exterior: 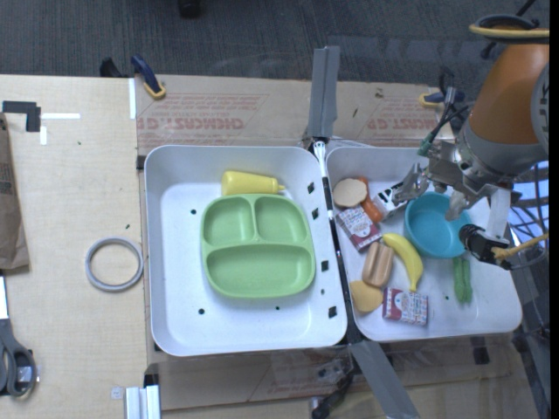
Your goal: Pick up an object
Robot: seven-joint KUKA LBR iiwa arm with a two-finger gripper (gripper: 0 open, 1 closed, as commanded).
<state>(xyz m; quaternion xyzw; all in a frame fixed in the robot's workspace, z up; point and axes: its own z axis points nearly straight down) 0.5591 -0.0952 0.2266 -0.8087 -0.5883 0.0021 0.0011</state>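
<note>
My gripper (432, 197) hangs low over the back of the right bin (502, 317), its fingers apart above the far rim of a blue bowl (434, 230). Nothing shows between the fingers. Left of the bowl lie a round tan bun (351, 192), a small orange piece (375, 209) and a red packet (357, 224). A banana (407, 257), a brown sausage (377, 264), a yellow lump (366, 297) and a red-and-white carton (405, 307) fill the front. A green pod (461, 280) lies at the right.
The left bin (175, 321) holds a green divided plate (258, 245) and a yellow item (251, 182) behind it. On the bench to the left sit a grey ring (114, 263), a brown bag (12, 208) and scissors (17, 370). A blue clamp (148, 75) grips the cardboard at the back.
</note>
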